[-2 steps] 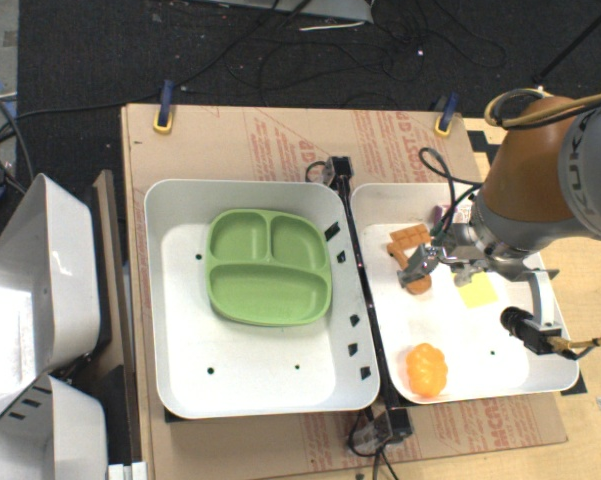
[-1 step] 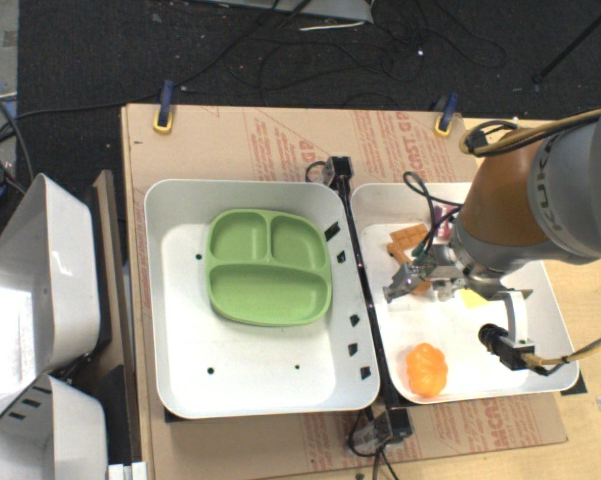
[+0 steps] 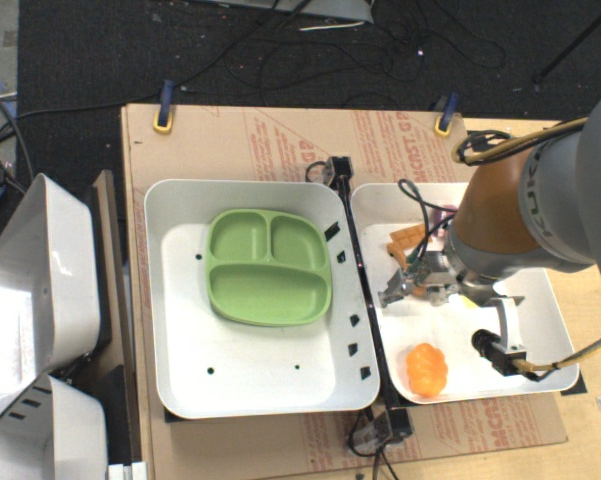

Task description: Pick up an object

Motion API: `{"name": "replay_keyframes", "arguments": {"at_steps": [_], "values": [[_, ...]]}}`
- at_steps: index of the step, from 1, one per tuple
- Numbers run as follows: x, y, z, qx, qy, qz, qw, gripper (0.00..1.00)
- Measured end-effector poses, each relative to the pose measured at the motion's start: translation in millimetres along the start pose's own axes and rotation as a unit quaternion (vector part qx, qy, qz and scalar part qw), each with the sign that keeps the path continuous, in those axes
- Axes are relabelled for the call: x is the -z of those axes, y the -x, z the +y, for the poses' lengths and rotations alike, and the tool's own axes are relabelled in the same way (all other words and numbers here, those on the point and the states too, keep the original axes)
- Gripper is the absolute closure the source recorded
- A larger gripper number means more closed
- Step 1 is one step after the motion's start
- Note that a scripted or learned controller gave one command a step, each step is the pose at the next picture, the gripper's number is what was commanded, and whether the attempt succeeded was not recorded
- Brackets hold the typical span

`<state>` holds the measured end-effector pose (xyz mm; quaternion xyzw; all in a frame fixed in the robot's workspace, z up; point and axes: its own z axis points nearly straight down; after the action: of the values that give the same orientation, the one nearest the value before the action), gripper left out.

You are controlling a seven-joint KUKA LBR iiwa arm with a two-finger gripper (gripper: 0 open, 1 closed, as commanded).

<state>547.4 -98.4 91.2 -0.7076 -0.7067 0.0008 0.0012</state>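
In the right bin [image 3: 565, 318], the gripper [image 3: 405, 286] hangs low with its jaws apart and nothing between them. The orange object [image 3: 427, 368] lies apart from it at 5 o'clock, near the front wall; 1 short move bridges the gap.

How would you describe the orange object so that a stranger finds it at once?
Look in the right white bin. Near its front edge lies the orange object, small and rounded, below the hand. Its bright, even orange sets it apart from the flat brownish piece further back.
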Motion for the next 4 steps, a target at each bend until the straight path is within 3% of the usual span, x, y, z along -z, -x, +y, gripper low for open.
{"name": "replay_keyframes", "arguments": {"at_steps": [1,3,4], "values": [[11,0,0,-0.001,0.001,0.000,1.0000,1.00],[115,-1,20,0.002,0.004,-0.001,1.0000,1.00],[130,-1,20,0.002,0.003,-0.001,1.0000,1.00]]}}
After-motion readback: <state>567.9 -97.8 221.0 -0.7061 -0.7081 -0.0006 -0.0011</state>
